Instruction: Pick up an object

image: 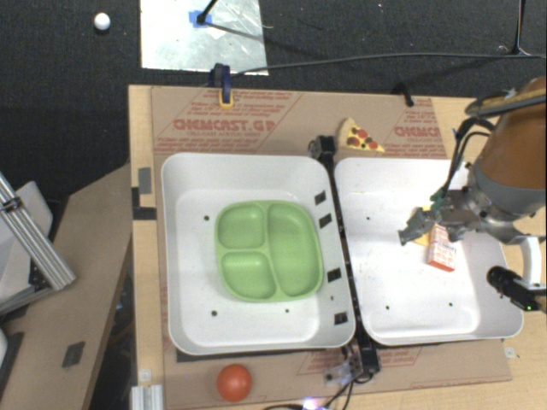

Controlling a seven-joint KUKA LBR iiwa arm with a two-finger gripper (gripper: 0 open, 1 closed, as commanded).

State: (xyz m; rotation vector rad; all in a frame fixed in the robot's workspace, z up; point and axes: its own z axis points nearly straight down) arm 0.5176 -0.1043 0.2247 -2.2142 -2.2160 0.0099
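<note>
On the bench [282, 114], a brown sheet w/ red print, two white bins sit side by side. Left bin [184, 229] holds a green tray [267, 250] w/ three compartments, lying flat near the middle. Right bin [385, 314] has the arm [513, 156] reaching in from the right, orange band above the wrist. Gripper [425, 227] is low over the right bin's upper middle, pointing left; jaws: can't tell if wide or narrow, too dark and blurred. A small box [441, 250], white w/ red-orange print, lies in the right bin just beside and below the gripper tip; touching or apart can't be told, not seen between the fingers. Pizza slice toy [360, 137] rests on the bench behind the bins, near their join. Orange ball [234, 382] sits in front of the left bin. Small white ball [102, 21] far back left on dark floor.
</note>
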